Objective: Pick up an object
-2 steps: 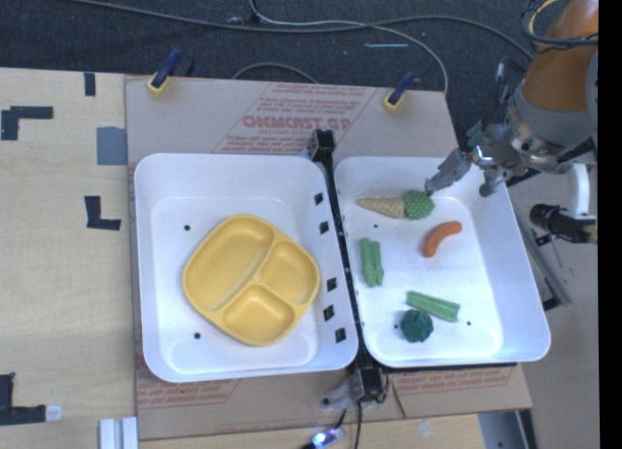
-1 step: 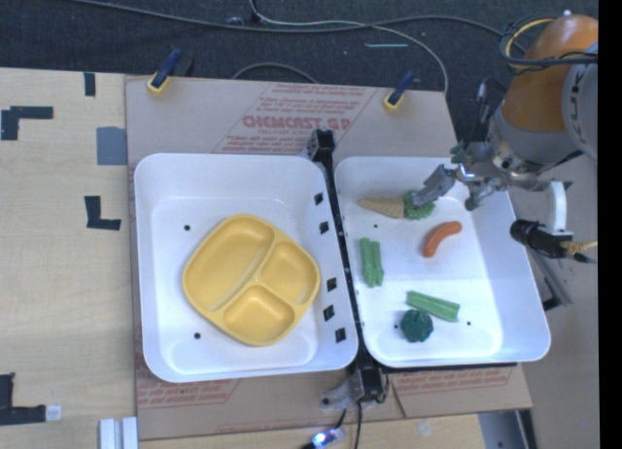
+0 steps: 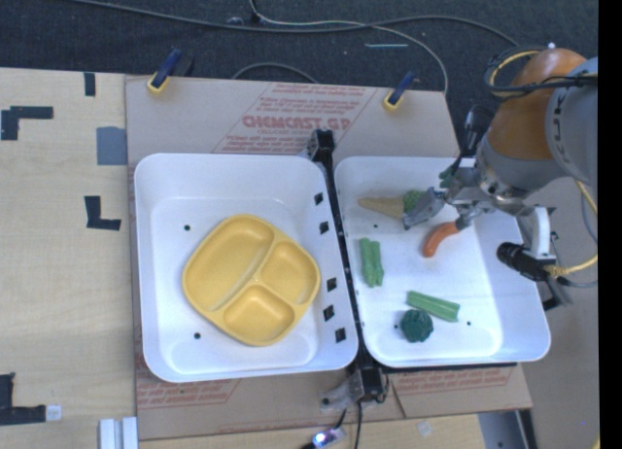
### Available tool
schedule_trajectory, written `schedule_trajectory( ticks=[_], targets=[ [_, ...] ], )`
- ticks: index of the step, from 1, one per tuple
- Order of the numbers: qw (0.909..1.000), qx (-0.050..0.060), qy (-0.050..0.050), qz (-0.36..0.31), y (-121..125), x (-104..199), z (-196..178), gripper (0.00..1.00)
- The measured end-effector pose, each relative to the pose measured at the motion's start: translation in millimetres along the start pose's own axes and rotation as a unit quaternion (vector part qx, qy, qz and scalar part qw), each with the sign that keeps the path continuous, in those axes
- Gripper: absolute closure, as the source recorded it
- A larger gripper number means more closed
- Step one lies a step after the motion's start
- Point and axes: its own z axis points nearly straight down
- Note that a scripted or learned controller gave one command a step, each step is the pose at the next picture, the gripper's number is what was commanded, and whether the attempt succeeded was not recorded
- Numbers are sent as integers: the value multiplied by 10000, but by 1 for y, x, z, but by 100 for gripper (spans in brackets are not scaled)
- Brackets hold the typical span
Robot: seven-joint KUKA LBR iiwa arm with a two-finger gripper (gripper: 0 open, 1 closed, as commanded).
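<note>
Objects for picking lie in the right bin (image 3: 520,335): we count an orange carrot-like piece (image 3: 439,238), a tan cone (image 3: 381,206), a ridged green stick (image 3: 371,261), a flat green stalk (image 3: 432,306), and a dark green broccoli-like lump (image 3: 417,326). We see the gripper (image 3: 449,206) low over the bin's upper part, carried by the grey arm (image 3: 544,136) that enters from the right. Its fingers (image 3: 424,209) stand apart, one at the left near the cone's wide end, the other at the right just above the carrot-like piece. We see nothing clamped between them; a small green item (image 3: 414,198) sits just beside the left finger, and we cannot tell whether they touch. The carrot-like piece lies tilted directly below the gripper, close to the right finger. The stick, stalk and lump lie well apart from the fingers, toward the bin's lower half. In the left bin (image 3: 155,243) we note a yellow divided plate (image 3: 252,278).
</note>
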Motion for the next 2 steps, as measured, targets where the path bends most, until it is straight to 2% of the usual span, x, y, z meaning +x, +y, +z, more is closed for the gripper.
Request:
schedule_trajectory(
  ticks=[1,2],
  targets=[
    [10000,-5,-3,-2,4,-9,54,0],
    [10000,-13,-2,-6,4,-8,41,100]
  ],
)
